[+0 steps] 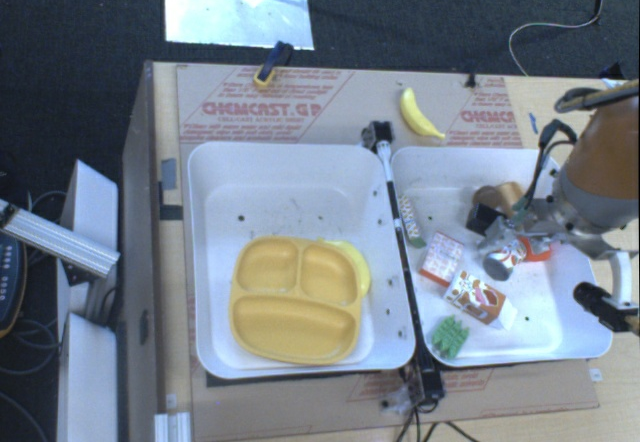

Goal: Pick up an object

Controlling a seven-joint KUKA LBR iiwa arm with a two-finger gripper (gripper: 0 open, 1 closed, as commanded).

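The right bin (560,330) holds several small things. A red and white carton (478,298) lies near the middle, with a green toy (450,335) at the front edge and a small patterned box (441,257) on the left. A silver can (499,260) and a red-orange item (535,250) sit just under my gripper (493,227), which is low in the bin's upper middle. A brown object (497,196) is right behind it. The grey arm with its orange band (608,152) comes in from the right.
The left bin (230,180) holds a yellow divided tray (295,300). A banana (420,116) lies on the cardboard behind the bins, and a yellow and black tool (271,64) lies at the back left. A black divider (400,230) runs between the bins.
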